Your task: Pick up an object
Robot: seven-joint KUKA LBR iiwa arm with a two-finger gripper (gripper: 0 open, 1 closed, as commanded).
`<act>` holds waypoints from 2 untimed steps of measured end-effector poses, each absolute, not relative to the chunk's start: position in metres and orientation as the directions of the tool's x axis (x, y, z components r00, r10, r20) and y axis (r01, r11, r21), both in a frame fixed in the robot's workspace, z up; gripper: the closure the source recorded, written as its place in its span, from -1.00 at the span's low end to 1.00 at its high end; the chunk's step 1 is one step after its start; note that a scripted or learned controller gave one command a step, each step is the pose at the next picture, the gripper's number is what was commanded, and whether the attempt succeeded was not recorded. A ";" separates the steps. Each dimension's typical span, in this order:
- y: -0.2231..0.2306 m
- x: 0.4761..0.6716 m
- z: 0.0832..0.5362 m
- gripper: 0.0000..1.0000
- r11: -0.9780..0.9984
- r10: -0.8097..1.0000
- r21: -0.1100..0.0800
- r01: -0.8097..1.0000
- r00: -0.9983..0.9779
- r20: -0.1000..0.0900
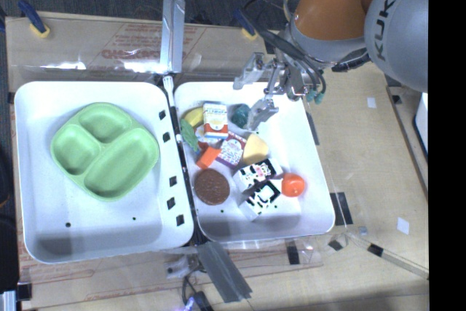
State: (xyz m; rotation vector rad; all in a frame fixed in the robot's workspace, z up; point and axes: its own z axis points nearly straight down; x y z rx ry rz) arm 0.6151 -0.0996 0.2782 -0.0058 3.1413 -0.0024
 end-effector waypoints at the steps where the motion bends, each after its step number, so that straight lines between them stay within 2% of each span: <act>1: -0.120 0.612 0.116 -1.00 0.992 -0.123 -0.006 -0.123 -0.992 -0.023; 2: -0.167 0.570 0.145 -1.00 0.923 -0.384 -0.002 -0.384 -0.923 -0.002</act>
